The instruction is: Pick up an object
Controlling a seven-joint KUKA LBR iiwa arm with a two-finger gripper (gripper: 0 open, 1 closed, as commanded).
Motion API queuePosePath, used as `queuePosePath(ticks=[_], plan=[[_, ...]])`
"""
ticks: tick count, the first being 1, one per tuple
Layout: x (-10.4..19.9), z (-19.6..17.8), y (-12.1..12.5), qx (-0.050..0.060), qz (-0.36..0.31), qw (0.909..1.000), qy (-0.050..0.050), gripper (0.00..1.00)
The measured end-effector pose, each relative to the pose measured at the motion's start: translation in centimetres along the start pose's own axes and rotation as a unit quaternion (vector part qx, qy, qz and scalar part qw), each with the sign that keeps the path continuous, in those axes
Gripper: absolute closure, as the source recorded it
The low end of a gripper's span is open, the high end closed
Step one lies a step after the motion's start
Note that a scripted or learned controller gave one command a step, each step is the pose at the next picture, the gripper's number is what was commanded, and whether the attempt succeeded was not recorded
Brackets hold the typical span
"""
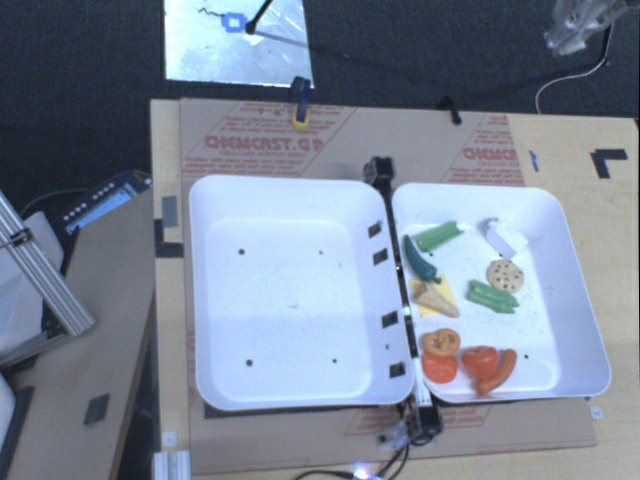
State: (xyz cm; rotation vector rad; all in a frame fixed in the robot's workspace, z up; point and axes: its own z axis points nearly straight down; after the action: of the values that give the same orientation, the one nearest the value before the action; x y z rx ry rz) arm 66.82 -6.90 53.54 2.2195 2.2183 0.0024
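Where the right bin holds its contents, nine small toy food items lie scattered across the white floor, all toward the bin's left and middle. A light green pod lies at the upper left, and a darker green pepper curves just below it along the divider. A white block sits at the upper middle, with a round speckled cookie below it and a green bean piece just beneath the cookie. A yellow wedge lies near the divider. At the near edge, a tan ring-shaped piece touches an orange-red round piece, and beside them a red piece rests against an orange carrot-like piece.

The left bin adjoins the right one along a row of dark clips. Both bins rest on a cardboard sheet on the surface; red print on the sheet reads "CHEMCAST" on the left, with more letters after it, and repeats less legibly on the right. A yellow and blue clamp grips the sheet's far edge.

The hand hangs at the upper right corner of the view, well apart from both bins, pale and blurred. Whether its fingers are apart or together cannot be told.
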Motion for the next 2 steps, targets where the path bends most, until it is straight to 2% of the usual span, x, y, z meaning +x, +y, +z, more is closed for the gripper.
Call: queuePosePath(ticks=[2], plan=[[-4.6,0.0,0.0,0.0,0.0,1.0,0.0,1.0]])
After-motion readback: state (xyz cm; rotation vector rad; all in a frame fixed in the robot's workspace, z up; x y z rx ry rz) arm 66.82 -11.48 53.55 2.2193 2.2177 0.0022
